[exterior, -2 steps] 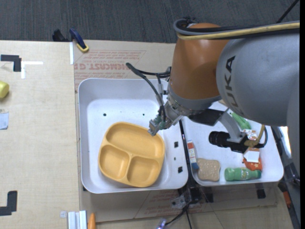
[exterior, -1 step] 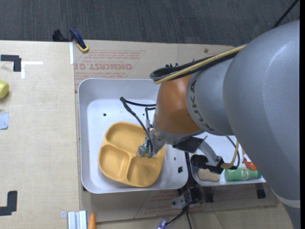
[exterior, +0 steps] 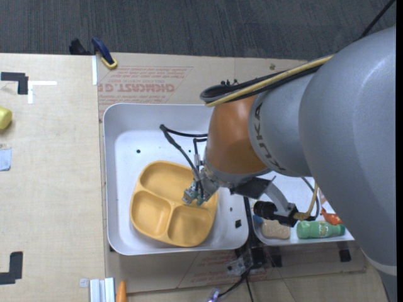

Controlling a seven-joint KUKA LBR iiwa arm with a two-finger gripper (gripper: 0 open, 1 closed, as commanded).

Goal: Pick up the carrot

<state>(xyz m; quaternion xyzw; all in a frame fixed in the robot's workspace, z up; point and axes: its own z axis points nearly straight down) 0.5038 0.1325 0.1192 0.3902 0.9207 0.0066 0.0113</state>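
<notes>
At the far left edge of the bench (exterior: pixel 50 187) I see a small yellow object (exterior: pixel 4 118), and further in a blue-handled clamp (exterior: pixel 104 53) at the corner of the cardboard sheet (exterior: pixel 148 85), whose red print lies upside down from here, so I can't read it with confidence. Next comes the left bin (exterior: pixel 112 168) with a yellow divided plate (exterior: pixel 167 206) in it, and the gripper (exterior: pixel 196 194) hangs low over that plate's right rim; I can't tell whether it is released or clenched, and I see nothing in it. The grey arm (exterior: pixel 340 131) carries pale lettering by the orange band, only part of it showing. In the right bin (exterior: pixel 296 243) lie a beige lump (exterior: pixel 276 231), a green bottle (exterior: pixel 321 229) whose label is too small to read, and just beside it a small orange piece I take for the carrot (exterior: pixel 331 218), near the bin's right end. My worry is plain: the gripper is over the wrong bin, well apart from the carrot, so a descent here would strike or snag the plate, and once over there the carrot sits so near the bottle that a grasp could catch or nudge the bottle instead
</notes>
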